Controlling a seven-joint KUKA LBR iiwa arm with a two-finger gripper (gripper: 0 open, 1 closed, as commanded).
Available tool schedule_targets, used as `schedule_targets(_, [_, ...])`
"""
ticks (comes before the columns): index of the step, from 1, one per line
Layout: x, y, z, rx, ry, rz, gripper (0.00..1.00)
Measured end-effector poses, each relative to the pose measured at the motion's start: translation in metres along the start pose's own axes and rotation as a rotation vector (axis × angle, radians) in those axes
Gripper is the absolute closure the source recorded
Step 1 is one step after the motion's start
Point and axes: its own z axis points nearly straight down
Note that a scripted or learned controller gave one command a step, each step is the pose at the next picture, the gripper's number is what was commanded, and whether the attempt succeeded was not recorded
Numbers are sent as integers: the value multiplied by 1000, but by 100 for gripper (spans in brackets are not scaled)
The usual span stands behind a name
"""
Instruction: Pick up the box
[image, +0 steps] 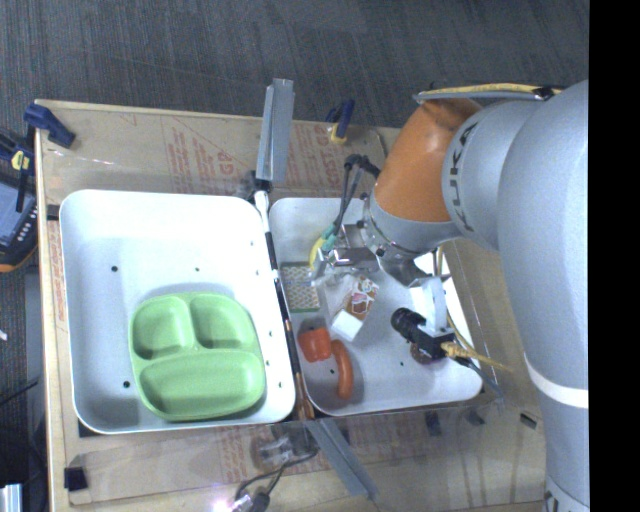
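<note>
The arm (470, 170) comes in from 3 o'clock and bends over the right bin (400, 395), with its hand (340, 265) low above the upper-left part of that bin. The box (352, 318), small, white on one face and printed in red on another, sits tilted just below the hand, toward 5 o'clock of it, near the middle of the bin. Whether the hand is open or closed cannot be told from this angle, nor whether it touches the box. At 7 o'clock of the box, close beside it, lies a red-and-orange piece (328, 355) near the bin's lower-left corner. At 10 o'clock of the box a grey pad (297, 285) lies along the bin's left wall. The left bin (120, 230) holds a green tray (197, 355) with three compartments in its lower half. Both bins rest on the surface (150, 150), with a blue clamp (45, 122) at its 10 o'clock corner.
</note>
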Motion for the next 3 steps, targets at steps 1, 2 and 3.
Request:
schedule_targets(1, [0,0,0,0,0,-1,0])
schedule_targets(2, [-34,16,112,-3,-2,-13,0])
schedule_targets(3, [-51,77,113,0,2,-130,0])
